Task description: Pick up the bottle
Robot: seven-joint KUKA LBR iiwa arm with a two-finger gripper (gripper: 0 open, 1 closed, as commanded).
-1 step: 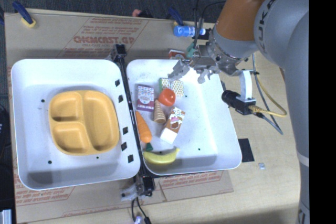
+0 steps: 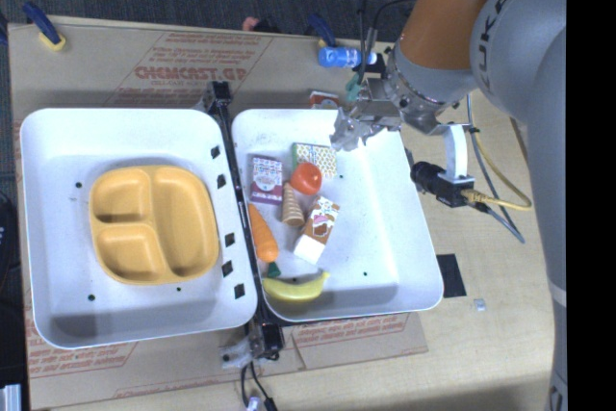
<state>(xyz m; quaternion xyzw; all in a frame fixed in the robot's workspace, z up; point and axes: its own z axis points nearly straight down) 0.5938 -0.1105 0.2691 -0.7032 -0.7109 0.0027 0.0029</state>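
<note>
A yellow divided plate point(image 2: 154, 223) sits in the left bin point(image 2: 58, 140). In the right bin point(image 2: 404, 236), a carrot point(image 2: 264, 234) lies along the left wall, with a banana point(image 2: 295, 286) at the near end. Close by are a small red carton point(image 2: 267, 177), an ice-cream cone point(image 2: 293, 204), a tomato point(image 2: 307, 177) and a patterned box point(image 2: 317, 158). Cardboard point(image 2: 183, 63) covers the desk point(image 2: 481, 351) beneath both bins.

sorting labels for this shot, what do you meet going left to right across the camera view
yellow divided plate → carrot → bottle → gripper → orange band on the arm
</note>
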